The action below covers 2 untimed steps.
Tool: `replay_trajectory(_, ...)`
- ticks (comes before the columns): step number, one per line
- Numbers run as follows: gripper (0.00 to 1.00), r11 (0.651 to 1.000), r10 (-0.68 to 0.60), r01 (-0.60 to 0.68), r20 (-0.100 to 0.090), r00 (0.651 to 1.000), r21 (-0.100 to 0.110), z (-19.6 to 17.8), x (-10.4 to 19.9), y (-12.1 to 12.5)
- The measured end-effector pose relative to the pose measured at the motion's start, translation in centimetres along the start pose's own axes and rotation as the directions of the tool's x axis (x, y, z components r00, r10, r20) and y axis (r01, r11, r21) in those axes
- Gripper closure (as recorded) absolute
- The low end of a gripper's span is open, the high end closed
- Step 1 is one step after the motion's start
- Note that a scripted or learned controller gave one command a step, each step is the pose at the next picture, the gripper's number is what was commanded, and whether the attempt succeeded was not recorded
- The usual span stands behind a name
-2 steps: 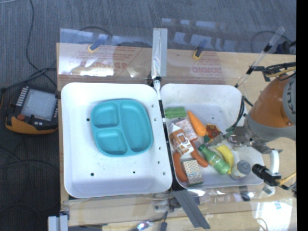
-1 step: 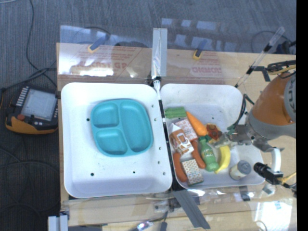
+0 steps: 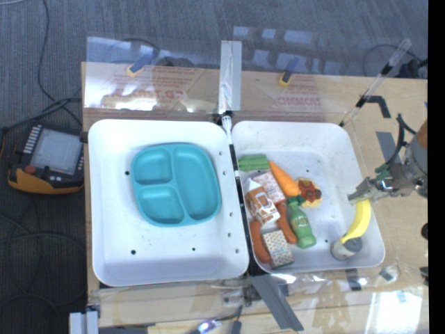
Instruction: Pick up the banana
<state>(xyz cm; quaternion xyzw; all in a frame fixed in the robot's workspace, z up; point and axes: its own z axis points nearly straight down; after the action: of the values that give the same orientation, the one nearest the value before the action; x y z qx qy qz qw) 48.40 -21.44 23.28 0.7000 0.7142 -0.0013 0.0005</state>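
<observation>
Banana [image 3: 359, 221] lies just below tool [image 3: 372, 188], right bin [image 3: 327, 134].

Faint reddish lettering, mirrored and too blurred to read, runs across the clear sheets [image 3: 174, 89] at twelve o'clock; the snack packet [image 3: 265, 202] perhaps carries print, illegible.

The two white bins [image 3: 160, 270] are looking like smooth, faintly glossy plastic, and the blue divided plate [image 3: 176, 184] is showing a matt plastic finish. The banana [image 3: 357, 223] is appearing smooth and waxy, the green bottle [image 3: 300, 223] shiny, while the bench top [image 3: 174, 92] is reading as glare-catching clear sheet over pale wood.
</observation>
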Motion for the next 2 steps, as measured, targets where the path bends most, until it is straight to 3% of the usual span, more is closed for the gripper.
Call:
replay_trajectory(1,1.0,0.9,0.436,-0.436,-0.003,0.9,0.006,10.2,0.5,0.9)
replay_trajectory(2,1.0,0.759,0.652,-0.652,0.003,0.759,0.003,1.6,2.4,4.8)
